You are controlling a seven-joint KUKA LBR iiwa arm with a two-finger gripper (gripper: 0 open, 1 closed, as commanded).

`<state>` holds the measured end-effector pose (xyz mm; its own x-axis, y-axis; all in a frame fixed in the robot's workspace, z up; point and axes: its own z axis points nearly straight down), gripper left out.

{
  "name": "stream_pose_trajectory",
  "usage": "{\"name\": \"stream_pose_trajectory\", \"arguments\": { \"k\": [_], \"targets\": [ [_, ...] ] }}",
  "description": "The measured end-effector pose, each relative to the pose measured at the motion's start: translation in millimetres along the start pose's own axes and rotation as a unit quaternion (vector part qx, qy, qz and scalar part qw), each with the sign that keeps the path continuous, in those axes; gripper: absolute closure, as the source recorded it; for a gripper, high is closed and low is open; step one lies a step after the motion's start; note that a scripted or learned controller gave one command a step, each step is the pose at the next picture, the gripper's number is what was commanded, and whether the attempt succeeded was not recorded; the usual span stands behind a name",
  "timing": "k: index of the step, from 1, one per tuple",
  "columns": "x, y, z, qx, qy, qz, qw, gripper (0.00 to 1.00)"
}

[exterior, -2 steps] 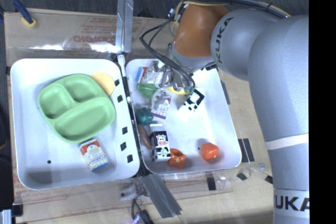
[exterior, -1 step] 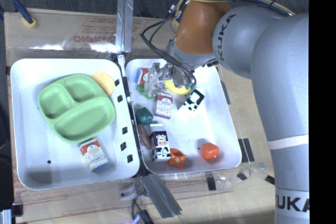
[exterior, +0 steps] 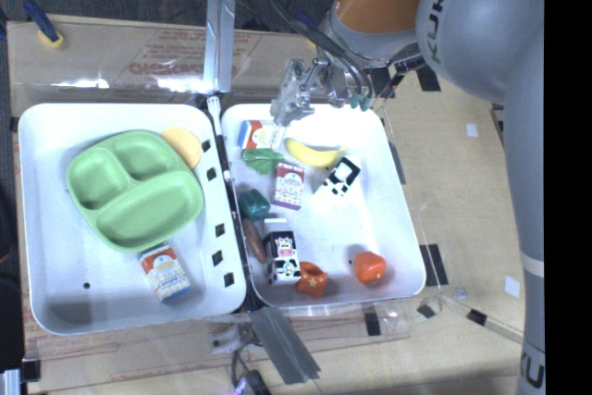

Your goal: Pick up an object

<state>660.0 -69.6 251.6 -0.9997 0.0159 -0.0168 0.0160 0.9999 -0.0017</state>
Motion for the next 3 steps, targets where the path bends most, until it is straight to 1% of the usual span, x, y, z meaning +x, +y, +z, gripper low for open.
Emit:
{"name": "stream_pose_trajectory", "arguments": {
  "k": [1,2,3],
  "targets": [
    [11,29,28,-0.001,0.008,0.006,1.0,1.0],
    [15,91,60,-0.002,0.009,-0.022,0.9997,1.0],
    [113,47,56,0.0,0.009,0.105,0.9944,1.0]
  ]
}}
